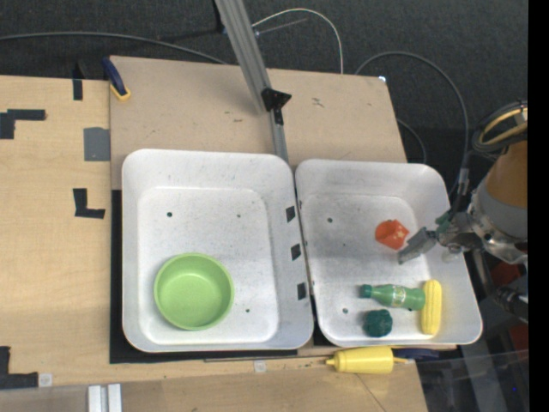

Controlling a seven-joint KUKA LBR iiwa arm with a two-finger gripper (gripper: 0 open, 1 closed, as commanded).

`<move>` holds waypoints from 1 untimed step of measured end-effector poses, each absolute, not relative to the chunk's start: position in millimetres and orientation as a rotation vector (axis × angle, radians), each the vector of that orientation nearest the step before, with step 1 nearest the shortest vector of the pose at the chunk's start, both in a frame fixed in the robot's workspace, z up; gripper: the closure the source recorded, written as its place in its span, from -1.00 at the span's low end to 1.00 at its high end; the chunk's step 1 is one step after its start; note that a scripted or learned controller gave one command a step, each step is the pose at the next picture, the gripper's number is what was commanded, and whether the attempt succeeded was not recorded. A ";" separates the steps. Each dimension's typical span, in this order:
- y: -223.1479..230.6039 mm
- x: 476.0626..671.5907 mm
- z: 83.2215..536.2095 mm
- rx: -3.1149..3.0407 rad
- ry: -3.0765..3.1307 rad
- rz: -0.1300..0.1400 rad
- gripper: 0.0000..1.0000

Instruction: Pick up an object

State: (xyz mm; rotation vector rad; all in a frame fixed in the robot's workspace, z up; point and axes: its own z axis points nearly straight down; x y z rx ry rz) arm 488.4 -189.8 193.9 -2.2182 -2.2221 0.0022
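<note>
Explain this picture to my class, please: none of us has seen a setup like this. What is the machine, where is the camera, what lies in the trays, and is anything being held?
The camera is fixed above a wooden bench and looks down at a slant. At the picture's right edge is a robot arm, grey with an orange band; its gripper reaches over the right shallow white bin. The gripper sits beside a small orange-red object, but nothing shows between its fingers, so I would not call anything held. That bin also holds a green plastic bottle lying on its side, a yellow banana-like toy and a small dark green lump. The left shallow white bin holds a light green round bowl. A yellow bottle-shaped item lies on the bench just outside the right bin.
</note>
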 end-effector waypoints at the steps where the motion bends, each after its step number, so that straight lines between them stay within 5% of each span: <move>1: -189.6 488.5 193.9 -2.218 -2.222 0.002 -1.00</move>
